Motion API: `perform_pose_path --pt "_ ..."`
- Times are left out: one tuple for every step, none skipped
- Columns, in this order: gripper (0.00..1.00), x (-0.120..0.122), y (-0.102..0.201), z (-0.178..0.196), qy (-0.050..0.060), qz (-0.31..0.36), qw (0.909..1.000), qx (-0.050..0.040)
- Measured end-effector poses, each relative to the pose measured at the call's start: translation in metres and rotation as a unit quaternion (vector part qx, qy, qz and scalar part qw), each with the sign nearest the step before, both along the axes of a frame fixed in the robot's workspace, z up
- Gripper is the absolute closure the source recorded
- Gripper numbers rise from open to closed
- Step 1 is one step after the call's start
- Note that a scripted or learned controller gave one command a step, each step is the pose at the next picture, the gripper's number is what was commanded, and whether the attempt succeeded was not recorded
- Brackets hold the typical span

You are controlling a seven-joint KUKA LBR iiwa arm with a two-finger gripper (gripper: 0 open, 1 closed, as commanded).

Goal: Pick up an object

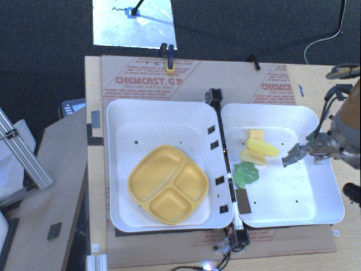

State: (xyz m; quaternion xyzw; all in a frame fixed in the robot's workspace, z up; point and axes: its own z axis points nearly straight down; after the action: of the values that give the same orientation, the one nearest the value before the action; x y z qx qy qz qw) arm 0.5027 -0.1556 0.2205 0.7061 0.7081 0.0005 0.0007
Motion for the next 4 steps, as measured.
perform_pose_path --pt "1.0 0.001 0.0 0.011 -0.002 0.001 1.0 -0.0004" --pt "1.0 0.062 0.074 -0.128 0.004 0.003 1.0 0.0027" --pt "1.0 0.145 0.101 -0.029 -0.008 0.004 1.0 -0.0001" --pt "1.0 0.138 0.241 -0.03 -0.001 0.008 1.0 0.0032"
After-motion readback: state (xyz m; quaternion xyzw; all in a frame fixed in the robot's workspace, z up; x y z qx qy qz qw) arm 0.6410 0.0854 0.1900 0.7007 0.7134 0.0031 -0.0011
